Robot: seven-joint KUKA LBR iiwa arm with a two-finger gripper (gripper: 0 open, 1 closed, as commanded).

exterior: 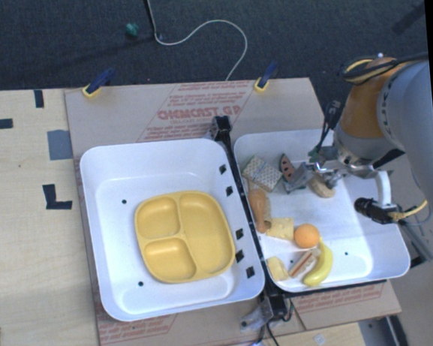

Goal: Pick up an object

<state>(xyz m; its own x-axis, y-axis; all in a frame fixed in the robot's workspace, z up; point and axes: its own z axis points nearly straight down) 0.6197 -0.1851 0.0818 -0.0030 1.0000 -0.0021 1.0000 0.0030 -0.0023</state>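
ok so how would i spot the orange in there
Look in the right bin, toward its near edge. The orange is the small round ball just above the curved yellow banana; nothing else there is round and orange.

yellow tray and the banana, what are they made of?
Yellow tray: looks like moulded plastic, matte, uniform colour with rounded compartment ridges. Banana: probably plastic toy food, smooth with a faint sheen; real fruit can't be ruled out.
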